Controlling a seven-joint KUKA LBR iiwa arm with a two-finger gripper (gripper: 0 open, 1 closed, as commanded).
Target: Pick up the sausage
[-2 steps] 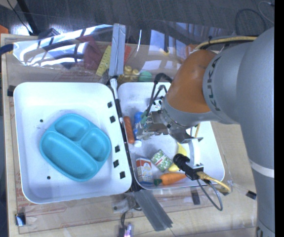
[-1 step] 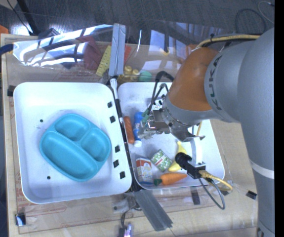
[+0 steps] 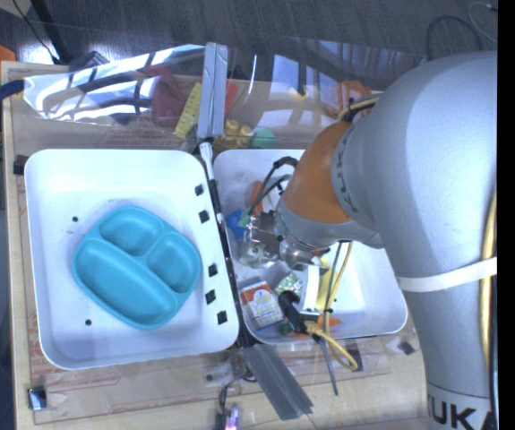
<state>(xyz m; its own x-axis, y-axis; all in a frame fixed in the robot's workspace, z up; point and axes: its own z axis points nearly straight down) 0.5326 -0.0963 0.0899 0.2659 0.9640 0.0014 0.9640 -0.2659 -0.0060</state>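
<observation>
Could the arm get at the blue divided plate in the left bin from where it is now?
Probably yes: the plate lies uncovered in the left bin, while the gripper hangs over the cluttered right bin beside it.

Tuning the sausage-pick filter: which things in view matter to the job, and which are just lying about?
Job:
two-finger gripper on the grey arm, down in the right shallow white bin; target too cluttered to tell.

Lying about:
turquoise three-compartment plastic plate in the left shallow white bin; small red-and-white carton; small blue item.
</observation>
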